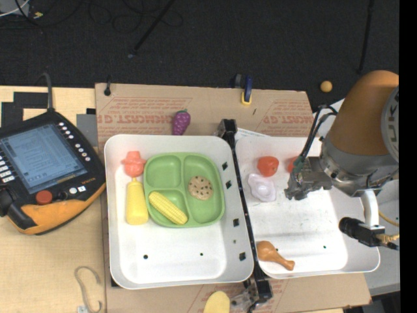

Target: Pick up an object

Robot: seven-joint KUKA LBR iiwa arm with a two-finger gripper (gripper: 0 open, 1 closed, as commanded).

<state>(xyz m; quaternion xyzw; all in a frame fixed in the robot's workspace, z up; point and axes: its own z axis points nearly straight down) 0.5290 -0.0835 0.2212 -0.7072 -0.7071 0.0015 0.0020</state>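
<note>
One red tomato-shaped plastic toy (268,165) lies in the right shallow white bin (313,250), at about ten o'clock from the dark two-finger gripper (296,191); whether that gripper grips anything cannot be told. One pale translucent lump (262,188) sits at its nine o'clock, one tan drumstick (275,254) at seven. The left white bin (169,266) holds one green divided plate (186,214), one cookie (201,188), one corn cob (168,208).

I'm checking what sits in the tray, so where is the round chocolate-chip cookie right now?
The round chocolate-chip cookie lies in the green divided plastic tray's upper right compartment, in the left white bin, just up-right of the yellow toy corn cob.
</note>
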